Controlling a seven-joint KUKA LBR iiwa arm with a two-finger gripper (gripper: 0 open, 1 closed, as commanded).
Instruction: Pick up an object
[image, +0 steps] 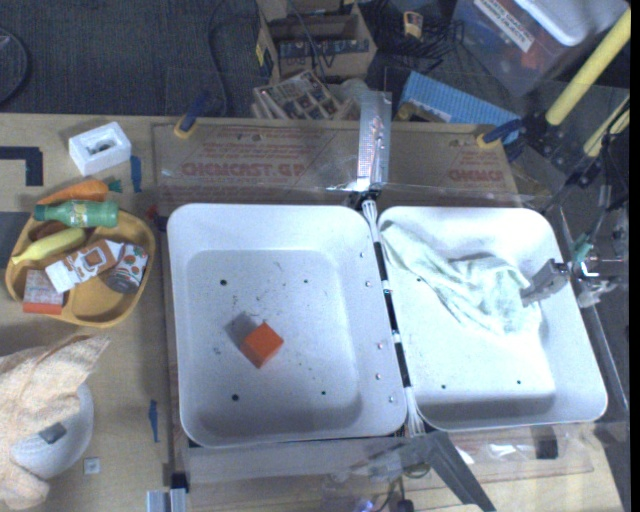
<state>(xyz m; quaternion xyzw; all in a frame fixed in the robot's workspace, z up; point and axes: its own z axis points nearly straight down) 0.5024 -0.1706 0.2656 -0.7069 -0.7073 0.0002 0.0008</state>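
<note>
An orange block (263, 344) lies in the left white bin (200, 240), a little left of its middle, with a grey shadow beside it. A crumpled white and pale green cloth (455, 278) sprawls across the upper half of the right white bin (500, 390). My gripper (541, 281) reaches in from the right edge and sits low at the cloth's right end, near that bin's right wall. It is small and partly lost against the cloth. The orange block is far to its left, across the divider between the bins.
A yellow bowl (100, 305) of toy food and packets stands left of the bins, with a small white box (100, 147) behind it. A beige cloth (45, 385) lies at the lower left. Clear panels (270, 160) stand along the bins' back edge.
</note>
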